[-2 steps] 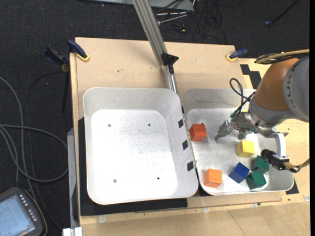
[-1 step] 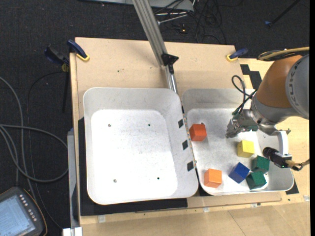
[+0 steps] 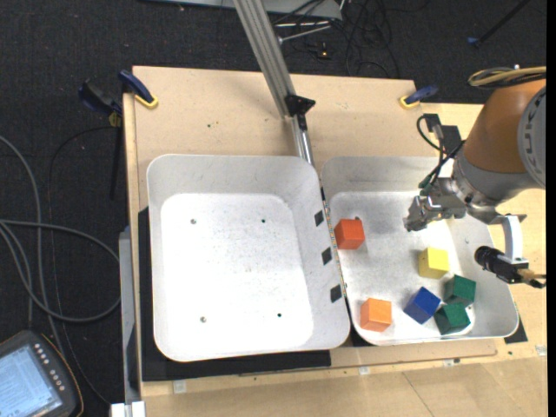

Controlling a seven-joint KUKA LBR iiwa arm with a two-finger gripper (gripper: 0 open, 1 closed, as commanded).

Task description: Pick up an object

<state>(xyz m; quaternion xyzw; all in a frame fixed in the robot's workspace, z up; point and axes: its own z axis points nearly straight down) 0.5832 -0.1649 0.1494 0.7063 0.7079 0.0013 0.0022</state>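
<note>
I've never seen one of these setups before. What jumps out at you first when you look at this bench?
The big arm with its orange band reaching in from the right, its gripper hanging over the right bin. Then the bright blocks clustered there: two orange, a yellow one, a blue one and two green. The left bin sits beside it.

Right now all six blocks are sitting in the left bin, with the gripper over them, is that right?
Not quite: the six blocks, such as the yellow block, lie in the right bin, not the left bin. The camera view shows it; the gripper is over the right bin.
</note>
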